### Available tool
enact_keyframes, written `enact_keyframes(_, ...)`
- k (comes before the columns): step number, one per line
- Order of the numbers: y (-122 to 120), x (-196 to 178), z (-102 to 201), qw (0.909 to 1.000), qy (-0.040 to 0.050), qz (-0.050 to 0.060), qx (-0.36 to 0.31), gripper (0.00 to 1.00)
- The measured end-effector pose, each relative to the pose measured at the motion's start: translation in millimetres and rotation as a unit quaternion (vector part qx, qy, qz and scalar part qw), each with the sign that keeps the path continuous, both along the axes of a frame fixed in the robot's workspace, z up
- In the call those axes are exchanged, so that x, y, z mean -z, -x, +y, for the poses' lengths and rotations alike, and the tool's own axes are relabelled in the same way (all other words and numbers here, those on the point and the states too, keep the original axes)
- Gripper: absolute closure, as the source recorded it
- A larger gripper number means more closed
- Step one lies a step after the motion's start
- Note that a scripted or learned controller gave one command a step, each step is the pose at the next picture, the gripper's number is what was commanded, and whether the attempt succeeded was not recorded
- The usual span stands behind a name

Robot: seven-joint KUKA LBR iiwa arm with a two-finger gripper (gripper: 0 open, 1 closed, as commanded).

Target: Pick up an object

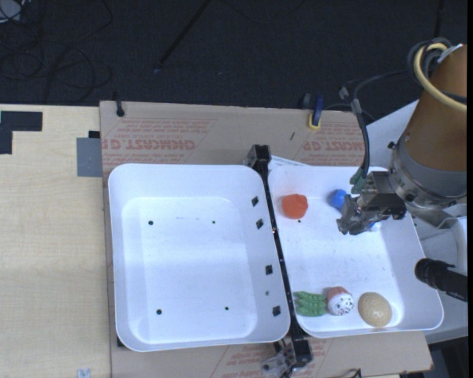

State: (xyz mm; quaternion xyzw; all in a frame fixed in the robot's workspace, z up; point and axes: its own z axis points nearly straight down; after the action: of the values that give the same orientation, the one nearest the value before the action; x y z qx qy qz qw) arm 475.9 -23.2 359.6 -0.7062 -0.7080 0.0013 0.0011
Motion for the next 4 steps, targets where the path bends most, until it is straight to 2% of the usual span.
enact_keyframes(1,-2,-3,4,1.0000,0.0000,0.000,0.000,1.00)
enact_keyframes(2,-19,-24,3,1.0000,0.0000,-0.002,-0.002,1.00)
enact_keyframes(3,2,64,47,1.0000,-0.0005,0.005,-0.001,1.00)
enact_keyframes(4,0,-50,152,1.0000,-0.0026,-0.006,-0.005,1.00)
